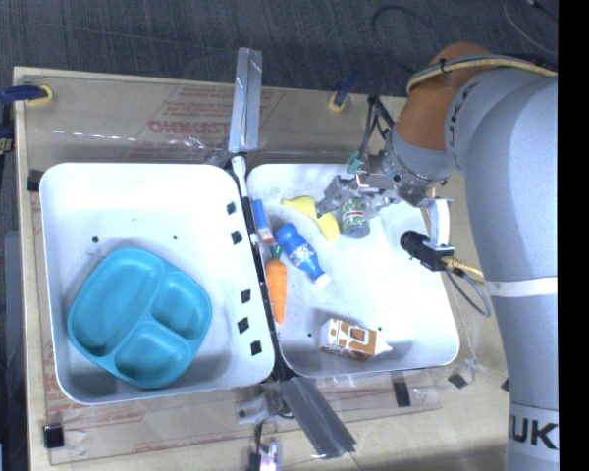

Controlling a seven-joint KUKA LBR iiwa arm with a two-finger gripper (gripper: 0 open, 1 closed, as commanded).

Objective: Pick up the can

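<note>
The can point(355, 222), a small grey-green tin, stands in the back part of the right bin point(412, 312). My gripper point(357, 200) is directly over the can's top, with the can showing just below the metal gripper parts. The grey arm with its orange band reaches in from the right. I cannot make out whether the can is gripped or merely under the gripper.
A yellow object point(309, 214), a blue bottle point(299, 248) and an orange carrot point(277, 287) lie near the divider, left of the can. A brown carton point(351, 340) lies at the bin's front. The left bin point(128, 194) holds a blue divided plate point(137, 314).
</note>
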